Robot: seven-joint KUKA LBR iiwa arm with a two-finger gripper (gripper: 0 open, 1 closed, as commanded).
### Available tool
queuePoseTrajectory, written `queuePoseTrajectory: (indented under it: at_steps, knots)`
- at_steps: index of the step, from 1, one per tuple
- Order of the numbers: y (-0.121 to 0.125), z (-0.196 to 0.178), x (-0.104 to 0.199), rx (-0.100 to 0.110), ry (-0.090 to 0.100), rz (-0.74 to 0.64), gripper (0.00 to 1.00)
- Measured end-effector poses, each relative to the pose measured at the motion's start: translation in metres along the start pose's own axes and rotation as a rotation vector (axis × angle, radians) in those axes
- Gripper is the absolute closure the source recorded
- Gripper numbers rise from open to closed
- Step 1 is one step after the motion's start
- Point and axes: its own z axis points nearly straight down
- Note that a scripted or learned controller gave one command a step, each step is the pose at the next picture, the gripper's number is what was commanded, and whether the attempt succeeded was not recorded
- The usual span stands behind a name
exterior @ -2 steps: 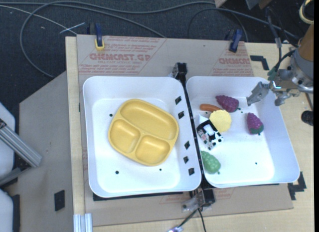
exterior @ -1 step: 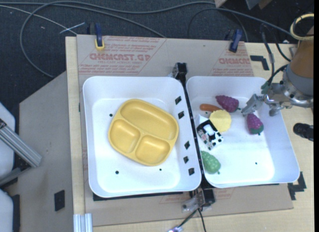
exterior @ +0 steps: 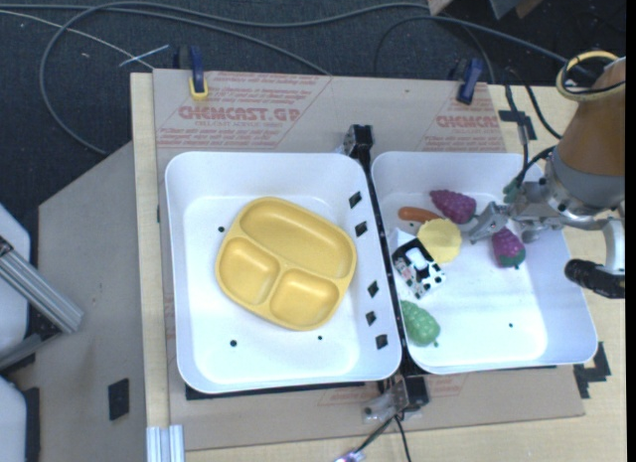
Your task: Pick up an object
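The right bin [exterior: 517, 341] holds several small toys. A purple grape bunch [exterior: 452, 204] lies at the back, with an orange carrot [exterior: 416, 215] to its left. A yellow round piece [exterior: 440, 239] sits in front of them, beside a black-and-white toy [exterior: 417, 267]. A green piece [exterior: 419, 324] lies near the front left corner. My gripper [exterior: 502, 226] hangs low over the bin's right half. A small purple and green piece [exterior: 509, 248] lies right below it, touching or nearly so. The gripper body hides whether anything is held.
The left bin [exterior: 189, 251] holds a yellow divided plate [exterior: 286, 262]. A black divider with clips [exterior: 370, 251] runs between the bins. The grey arm with its orange band [exterior: 596, 132] comes in over the right bin's far right rim. Cables trail behind the bench.
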Motion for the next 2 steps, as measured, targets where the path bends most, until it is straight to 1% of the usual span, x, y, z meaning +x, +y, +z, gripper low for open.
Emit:
queuePoseTrajectory:
  at_steps: [1,2]
  knots:
    - [0.001,-0.014,0.0,-0.006,-0.001,0.0,1.0]
    - [0.003,-0.058,0.0,-0.011,-0.004,-0.001,1.0]
